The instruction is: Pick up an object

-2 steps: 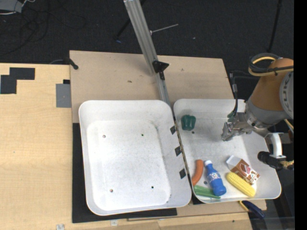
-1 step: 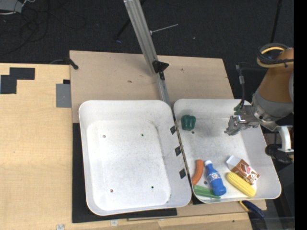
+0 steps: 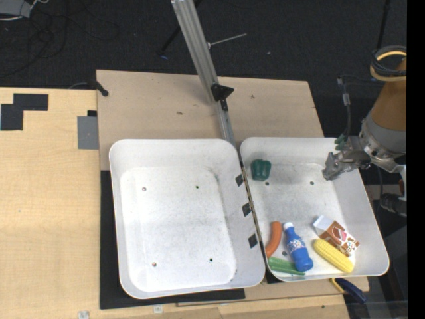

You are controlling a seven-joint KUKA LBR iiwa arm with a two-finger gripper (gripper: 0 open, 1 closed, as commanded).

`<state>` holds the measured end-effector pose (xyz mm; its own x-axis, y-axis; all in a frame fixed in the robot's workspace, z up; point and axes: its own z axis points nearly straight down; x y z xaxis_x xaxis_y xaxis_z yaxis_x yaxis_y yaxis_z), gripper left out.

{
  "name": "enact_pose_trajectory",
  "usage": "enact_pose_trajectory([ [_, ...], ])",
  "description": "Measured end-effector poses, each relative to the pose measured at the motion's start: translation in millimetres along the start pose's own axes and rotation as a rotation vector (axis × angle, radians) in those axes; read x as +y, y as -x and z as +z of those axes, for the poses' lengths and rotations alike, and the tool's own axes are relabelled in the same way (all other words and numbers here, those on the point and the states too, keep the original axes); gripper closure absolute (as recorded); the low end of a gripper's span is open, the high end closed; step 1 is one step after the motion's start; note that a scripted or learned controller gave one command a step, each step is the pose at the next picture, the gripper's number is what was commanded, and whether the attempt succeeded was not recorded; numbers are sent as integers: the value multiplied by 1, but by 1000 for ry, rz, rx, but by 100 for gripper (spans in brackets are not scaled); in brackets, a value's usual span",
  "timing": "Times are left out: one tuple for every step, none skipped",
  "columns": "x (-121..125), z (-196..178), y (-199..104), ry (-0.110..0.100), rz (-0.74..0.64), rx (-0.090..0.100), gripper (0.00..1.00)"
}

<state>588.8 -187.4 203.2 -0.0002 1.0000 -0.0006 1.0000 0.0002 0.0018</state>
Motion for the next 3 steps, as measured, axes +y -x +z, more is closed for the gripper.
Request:
enact_pose_trajectory([
  [0, -27, 1, -1, -1, 0, 100],
  [19, -24, -59, -3, -5, 3, 100],
  [31, -16, -104, -4, -4, 3, 100],
])
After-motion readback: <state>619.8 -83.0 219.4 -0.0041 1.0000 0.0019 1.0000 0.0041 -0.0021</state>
